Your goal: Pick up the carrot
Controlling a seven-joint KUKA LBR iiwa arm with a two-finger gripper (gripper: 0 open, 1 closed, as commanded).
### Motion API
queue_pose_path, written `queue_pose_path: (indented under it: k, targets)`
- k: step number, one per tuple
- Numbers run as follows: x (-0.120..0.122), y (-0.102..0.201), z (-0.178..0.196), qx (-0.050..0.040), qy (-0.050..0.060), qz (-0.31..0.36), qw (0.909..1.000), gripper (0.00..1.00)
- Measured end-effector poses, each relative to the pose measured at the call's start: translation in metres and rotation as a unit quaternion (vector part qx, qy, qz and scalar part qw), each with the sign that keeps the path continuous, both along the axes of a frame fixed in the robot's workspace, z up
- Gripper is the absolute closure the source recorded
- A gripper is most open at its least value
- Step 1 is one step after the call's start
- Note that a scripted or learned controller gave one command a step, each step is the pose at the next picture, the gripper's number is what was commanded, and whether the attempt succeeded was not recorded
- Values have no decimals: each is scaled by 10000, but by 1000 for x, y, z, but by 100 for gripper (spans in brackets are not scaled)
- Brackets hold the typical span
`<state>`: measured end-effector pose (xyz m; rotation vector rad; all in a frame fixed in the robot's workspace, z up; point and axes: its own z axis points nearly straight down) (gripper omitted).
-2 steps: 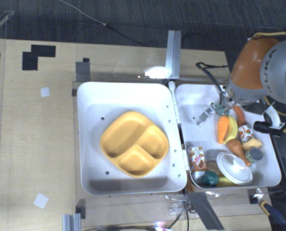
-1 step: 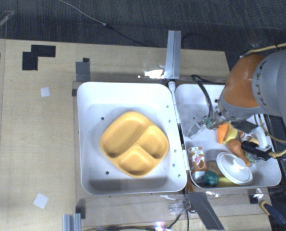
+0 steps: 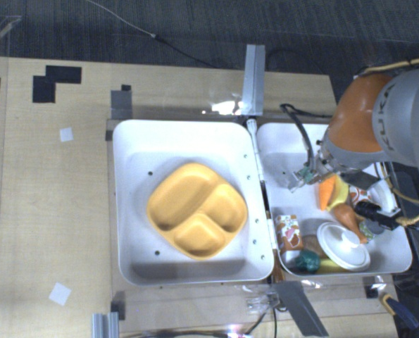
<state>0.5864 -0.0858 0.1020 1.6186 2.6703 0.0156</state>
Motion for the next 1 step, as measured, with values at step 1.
queue_pose_path:
  k: [1]
  targets:
    - [-7, -24, 105, -17, 28, 614, 9981, 100]
